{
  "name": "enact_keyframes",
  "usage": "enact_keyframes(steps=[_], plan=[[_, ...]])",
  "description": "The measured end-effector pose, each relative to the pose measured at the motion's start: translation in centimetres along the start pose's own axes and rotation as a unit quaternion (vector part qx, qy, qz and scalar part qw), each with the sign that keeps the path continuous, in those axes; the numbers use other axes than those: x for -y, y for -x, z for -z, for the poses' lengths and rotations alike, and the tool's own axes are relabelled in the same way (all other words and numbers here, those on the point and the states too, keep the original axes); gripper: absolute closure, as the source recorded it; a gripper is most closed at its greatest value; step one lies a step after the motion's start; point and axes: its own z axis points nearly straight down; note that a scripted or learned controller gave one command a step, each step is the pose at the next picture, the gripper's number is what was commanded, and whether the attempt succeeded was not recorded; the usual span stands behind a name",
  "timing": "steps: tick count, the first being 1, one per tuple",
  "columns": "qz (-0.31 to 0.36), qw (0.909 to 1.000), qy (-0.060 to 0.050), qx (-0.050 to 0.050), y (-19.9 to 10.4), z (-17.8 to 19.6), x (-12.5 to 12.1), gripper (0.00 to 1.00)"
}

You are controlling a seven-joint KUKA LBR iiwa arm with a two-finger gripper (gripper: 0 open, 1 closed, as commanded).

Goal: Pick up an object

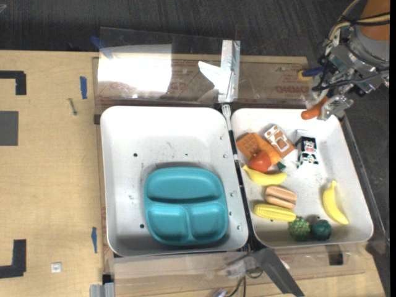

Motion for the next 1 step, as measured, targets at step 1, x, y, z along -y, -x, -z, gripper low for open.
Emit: enact_keyframes(steps=[1], plan=[[0.081, 0.9967, 0.003, -0.002, 0.49, -0.27, -0.86, 1.00]])
